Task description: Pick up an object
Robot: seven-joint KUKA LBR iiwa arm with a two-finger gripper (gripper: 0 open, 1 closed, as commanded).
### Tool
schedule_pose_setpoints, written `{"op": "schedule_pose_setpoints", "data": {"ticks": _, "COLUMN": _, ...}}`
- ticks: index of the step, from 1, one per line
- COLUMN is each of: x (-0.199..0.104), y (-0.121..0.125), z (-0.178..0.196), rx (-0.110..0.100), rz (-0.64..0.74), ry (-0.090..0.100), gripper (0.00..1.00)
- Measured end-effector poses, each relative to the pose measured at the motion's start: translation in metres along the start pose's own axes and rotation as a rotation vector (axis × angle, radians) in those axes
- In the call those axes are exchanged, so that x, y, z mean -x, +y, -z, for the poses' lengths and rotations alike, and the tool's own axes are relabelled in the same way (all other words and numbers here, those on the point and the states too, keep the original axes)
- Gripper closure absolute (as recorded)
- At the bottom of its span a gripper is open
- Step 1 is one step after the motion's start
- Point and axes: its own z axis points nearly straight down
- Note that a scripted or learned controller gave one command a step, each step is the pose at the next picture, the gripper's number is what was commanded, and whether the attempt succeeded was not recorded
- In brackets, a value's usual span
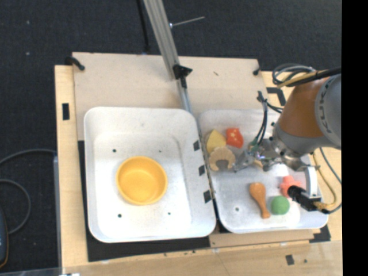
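The right bin (241,218) holds several small objects. A yellow piece (215,138) and a red piece (233,135) lie at its far left, with a tan arch-shaped piece (221,158) just in front of them. An orange drumstick-shaped piece (260,198), a green ball (280,205) and a pink-red piece (287,183) lie nearer the front right. My gripper (251,156) is low over the middle of this bin, just right of the tan arch and below the red piece. I see nothing held in it.
The left bin (98,119) holds a yellow bowl (141,180). A slanted metal pole (164,33) comes down from the top to the gap between the bins. Cables (293,72) loop behind the arm at the right bin's far right corner.
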Motion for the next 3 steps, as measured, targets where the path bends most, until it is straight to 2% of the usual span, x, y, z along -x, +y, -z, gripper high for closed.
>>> {"op": "schedule_pose_setpoints", "data": {"ticks": 1, "x": 0.001, "y": 0.000, "z": -0.034, "rx": 0.005, "rz": -0.001, "ry": 0.000, "gripper": 0.00}}
{"op": "schedule_pose_setpoints", "data": {"ticks": 2, "x": 0.002, "y": 0.001, "z": -0.023, "rx": 0.008, "rz": -0.006, "ry": 0.002, "gripper": 1.00}}
{"op": "schedule_pose_setpoints", "data": {"ticks": 3, "x": 0.005, "y": 0.002, "z": 0.020, "rx": 0.010, "rz": -0.001, "ry": 0.001, "gripper": 1.00}}
